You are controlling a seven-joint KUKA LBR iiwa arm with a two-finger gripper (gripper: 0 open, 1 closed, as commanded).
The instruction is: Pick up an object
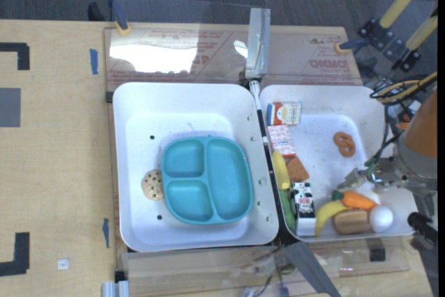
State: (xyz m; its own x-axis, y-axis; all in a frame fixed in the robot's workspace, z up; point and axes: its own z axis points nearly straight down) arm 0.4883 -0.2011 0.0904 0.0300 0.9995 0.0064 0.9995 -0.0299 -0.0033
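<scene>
Two white bins sit side by side. The left bin (132,149) holds a teal divided plate (206,179) with a cookie (151,184) touching its left edge. The right bin (316,129) holds a carrot (359,200), orange and tapered, lying above a brown bread roll (350,220), between a banana (328,213) and a white egg (381,218). The gripper (358,177) hovers just above the carrot; whether it is released or clenched cannot be told.

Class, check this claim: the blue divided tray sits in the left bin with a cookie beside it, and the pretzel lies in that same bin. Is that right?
Not quite. The camera view shows the tray in the left bin with the cookie beside it, but the pretzel lies in the right bin, not the left one.
</scene>
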